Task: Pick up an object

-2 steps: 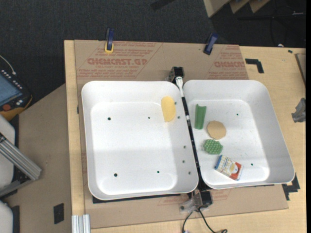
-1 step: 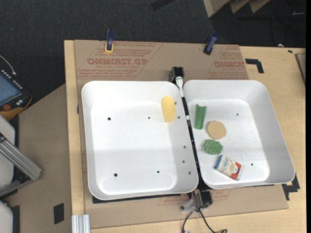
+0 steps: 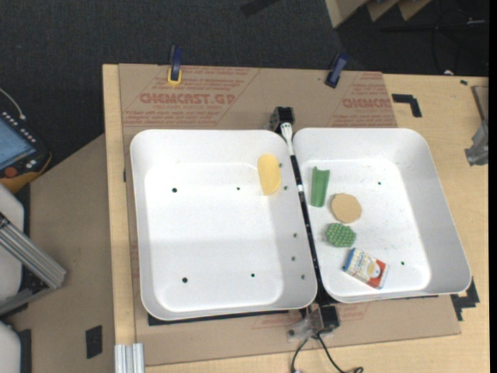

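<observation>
The right bin (image 3: 435,208) holds several small objects. A green stick-shaped piece (image 3: 319,186) lies near its left wall. Beside it sits a round tan disc (image 3: 345,207), with a bumpy green lump (image 3: 339,235) just below. A small red, white and blue carton (image 3: 363,268) lies toward the front. In the left bin (image 3: 155,231), a pale yellow oblong piece (image 3: 269,175) rests at the far right corner. A grey piece of my gripper (image 3: 477,148) juts in at the right edge, beyond the right bin's rim and far from every object.
Both bins sit on a cardboard sheet (image 3: 233,92) held by two blue clamps (image 3: 175,64) at the back. A black divider strip (image 3: 299,200) runs between the bins. Cables (image 3: 314,332) trail off the front edge.
</observation>
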Motion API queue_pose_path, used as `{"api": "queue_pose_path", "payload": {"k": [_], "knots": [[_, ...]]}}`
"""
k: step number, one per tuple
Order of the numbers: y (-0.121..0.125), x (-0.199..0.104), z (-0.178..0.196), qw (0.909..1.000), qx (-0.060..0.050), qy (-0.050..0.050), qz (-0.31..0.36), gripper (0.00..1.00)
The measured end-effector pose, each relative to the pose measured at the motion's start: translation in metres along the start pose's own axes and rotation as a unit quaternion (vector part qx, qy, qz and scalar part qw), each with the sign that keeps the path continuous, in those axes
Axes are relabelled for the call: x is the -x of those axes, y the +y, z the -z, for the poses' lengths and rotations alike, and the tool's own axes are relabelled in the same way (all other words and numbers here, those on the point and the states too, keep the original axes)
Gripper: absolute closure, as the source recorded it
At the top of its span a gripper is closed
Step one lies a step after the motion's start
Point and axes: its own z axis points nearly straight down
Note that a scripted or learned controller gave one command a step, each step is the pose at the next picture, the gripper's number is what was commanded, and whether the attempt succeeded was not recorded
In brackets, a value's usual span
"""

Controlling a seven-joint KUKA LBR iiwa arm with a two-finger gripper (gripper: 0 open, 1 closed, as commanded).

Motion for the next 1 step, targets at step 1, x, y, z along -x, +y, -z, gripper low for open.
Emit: {"api": "queue_pose_path", "payload": {"k": [1], "knots": [[-0.0007,0.0313,0.1026,1.0,0.003,-0.003,-0.006,1.0]]}}
